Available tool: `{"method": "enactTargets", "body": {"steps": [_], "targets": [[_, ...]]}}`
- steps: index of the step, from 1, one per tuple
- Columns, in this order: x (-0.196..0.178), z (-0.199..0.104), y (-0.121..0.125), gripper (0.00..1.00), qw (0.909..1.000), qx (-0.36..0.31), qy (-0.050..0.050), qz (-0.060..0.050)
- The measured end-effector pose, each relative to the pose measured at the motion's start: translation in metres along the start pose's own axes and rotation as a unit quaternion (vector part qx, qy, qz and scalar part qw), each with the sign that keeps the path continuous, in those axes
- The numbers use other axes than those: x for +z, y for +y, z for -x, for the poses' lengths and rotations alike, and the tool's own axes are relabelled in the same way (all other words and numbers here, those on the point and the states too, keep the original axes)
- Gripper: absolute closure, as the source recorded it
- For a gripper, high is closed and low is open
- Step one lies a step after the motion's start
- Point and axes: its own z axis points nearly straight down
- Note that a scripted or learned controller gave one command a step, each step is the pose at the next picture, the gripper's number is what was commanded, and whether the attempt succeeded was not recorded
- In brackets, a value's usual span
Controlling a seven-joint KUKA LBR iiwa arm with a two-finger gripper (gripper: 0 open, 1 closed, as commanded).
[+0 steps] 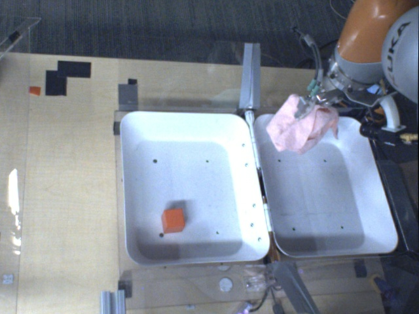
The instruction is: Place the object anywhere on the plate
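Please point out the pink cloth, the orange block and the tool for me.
Cloth [302, 131], camera view, middle of the hanging folds.
Block [173, 220], camera view, its top face.
Tool [311, 100], camera view, where it meets the cloth.

The arm [383, 25] is showing a large, rounded orange shell at the upper right, glossy and catching a soft highlight. Beside it a pale grey housing is carrying part of dark lettering, cut off by the frame edge. Below the orange shell a grey metallic collar is ringing the wrist, with a darker band beneath it. A thin dark cable is curving down along the left side of the wrist, and a finer wire is looping above the shell. Small blue-green details are showing at the wrist mount. The gripper [313, 103] is appearing as a compact assembly of dark and silver parts, its details too small to resolve.
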Motion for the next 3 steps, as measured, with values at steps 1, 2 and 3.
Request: {"method": "enactTargets", "body": {"steps": [1, 2, 3], "targets": [[0.002, -0.055, -0.008, 1.00, 0.9798, -0.200, 0.001, 0.000], [-0.009, -0.101, -0.005, 1.00, 0.9203, -0.391, 0.000, 0.002], [-0.003, -0.146, 0.004, 1.00, 0.8289, -0.559, 0.000, 0.002]]}}
